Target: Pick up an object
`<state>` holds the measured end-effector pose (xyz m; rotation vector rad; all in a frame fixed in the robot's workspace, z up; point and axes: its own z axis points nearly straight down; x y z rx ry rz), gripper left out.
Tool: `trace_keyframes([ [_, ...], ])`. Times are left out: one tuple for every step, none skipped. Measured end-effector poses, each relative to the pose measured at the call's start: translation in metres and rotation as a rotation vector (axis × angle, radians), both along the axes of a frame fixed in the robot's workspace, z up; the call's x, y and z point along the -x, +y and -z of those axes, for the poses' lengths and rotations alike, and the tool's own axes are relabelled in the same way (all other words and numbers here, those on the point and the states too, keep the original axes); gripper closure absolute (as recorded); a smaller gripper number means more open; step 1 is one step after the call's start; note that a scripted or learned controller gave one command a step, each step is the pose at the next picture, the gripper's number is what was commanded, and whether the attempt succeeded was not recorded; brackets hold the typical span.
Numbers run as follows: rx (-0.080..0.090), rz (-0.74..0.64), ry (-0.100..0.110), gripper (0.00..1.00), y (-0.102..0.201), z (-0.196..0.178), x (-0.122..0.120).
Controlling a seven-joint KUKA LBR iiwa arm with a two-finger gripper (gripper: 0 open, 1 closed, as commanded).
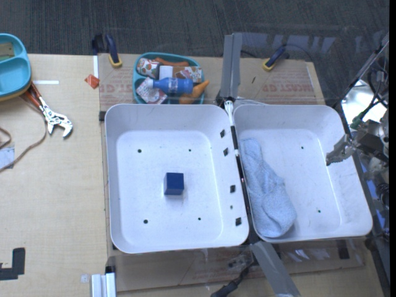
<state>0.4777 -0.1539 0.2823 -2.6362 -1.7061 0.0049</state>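
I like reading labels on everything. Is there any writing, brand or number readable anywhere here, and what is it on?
Red block lettering on the cardboard sheet behind the bins: upside down and blurred, not readable for sure.
Labels on the packets and blue bottle in the small teal basket: too small to read.
The blue cube, the grey cloth and the wrench: no writing visible.

Blue cube [174, 183] lies in left bin; pale cloth [266, 189] crumpled in right.

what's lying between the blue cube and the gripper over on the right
In the camera view, a pale blue cloth lies between the blue cube and the gripper, past the divide between the two bins.
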Motion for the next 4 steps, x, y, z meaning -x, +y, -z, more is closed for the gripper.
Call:
trace_keyframes([
  [-0.001, 0.093, -0.004, 0.0, 0.055, 0.19, 0.0],
  [0.0, 0.024, -0.001, 0.0, 0.014, 0.147, -0.031],
  [0.0, -0.137, -0.001, 0.0, 0.021, 0.169, -0.059],
  [0.001, -0.065, -0.003, 0.0, -0.037, 0.122, -0.102],
])
